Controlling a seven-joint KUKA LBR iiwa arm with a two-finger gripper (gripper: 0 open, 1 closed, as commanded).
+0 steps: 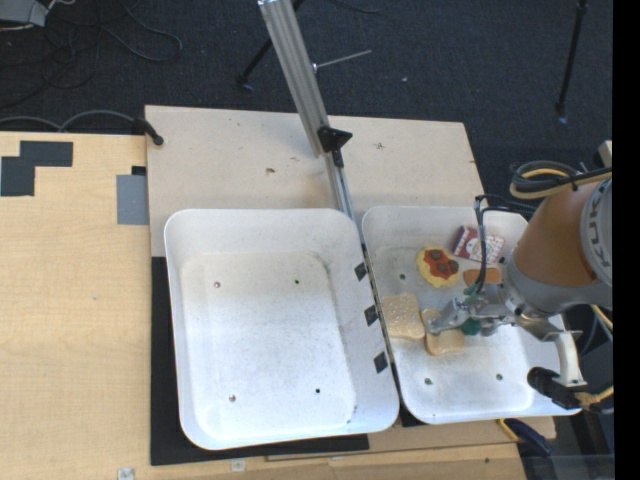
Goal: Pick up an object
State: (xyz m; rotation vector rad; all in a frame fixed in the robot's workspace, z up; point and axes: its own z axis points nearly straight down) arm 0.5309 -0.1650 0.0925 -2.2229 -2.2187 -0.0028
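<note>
The left bin (265, 328) sat on the desk (250, 158), its white floor marked with faint grey smudges and a few small dark holes. Its right rim lay against the left rim of the right bin (470, 388), with three small black clips (369, 314) spaced along the seam. A slanted aluminium rail (300, 78) ran from the far side of the desk down toward the far end of that seam, with a black bracket (333, 139) fixed partway along it.

In the right bin, a pale tan sponge-like block (403, 315) lay just beside the left rim. To its right and farther back rested a round yellow item with a red top (438, 265). A small red and white packet (468, 242) lay near the far right corner, partly behind a dark cable. A tan piece (445, 343) lay near the middle of the bin floor, touching or directly under the claw.

The claw (462, 320) was down low in the right bin, just right of the sponge-like block and over the tan piece. Whether it was wide, narrow or gripping anything could not be determined: the metal parts were too small and cluttered to resolve. The arm (560, 243) entered from the right, its orange band above the bin's right rim.
</note>
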